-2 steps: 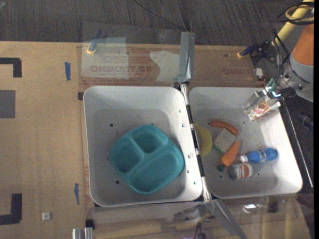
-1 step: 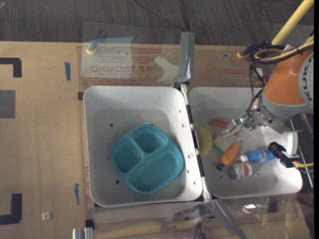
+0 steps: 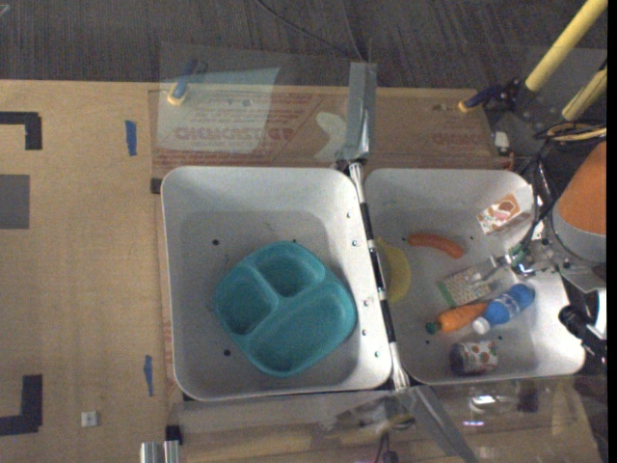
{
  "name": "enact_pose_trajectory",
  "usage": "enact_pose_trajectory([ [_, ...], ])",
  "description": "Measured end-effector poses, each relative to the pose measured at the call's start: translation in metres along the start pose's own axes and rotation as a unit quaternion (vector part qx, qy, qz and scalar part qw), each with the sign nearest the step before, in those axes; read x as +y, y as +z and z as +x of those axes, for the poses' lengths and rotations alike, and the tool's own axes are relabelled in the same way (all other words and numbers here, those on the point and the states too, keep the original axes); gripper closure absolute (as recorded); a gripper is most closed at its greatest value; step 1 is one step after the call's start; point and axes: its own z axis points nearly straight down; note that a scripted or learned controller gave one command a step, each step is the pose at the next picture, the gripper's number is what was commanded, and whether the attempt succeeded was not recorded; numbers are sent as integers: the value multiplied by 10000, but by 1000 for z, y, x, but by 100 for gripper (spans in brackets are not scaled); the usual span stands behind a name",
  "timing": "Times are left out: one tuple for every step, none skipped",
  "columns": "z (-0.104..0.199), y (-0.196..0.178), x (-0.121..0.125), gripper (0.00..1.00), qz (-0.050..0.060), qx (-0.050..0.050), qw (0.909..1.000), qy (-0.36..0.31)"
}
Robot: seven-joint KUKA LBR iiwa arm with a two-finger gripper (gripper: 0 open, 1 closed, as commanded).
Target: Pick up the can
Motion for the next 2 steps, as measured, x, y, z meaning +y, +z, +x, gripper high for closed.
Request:
enact_pose_trajectory([
  [-8,13,73,0,105,34,9983,566],
  [-6,16,117,0,207,7,9847,1733],
])
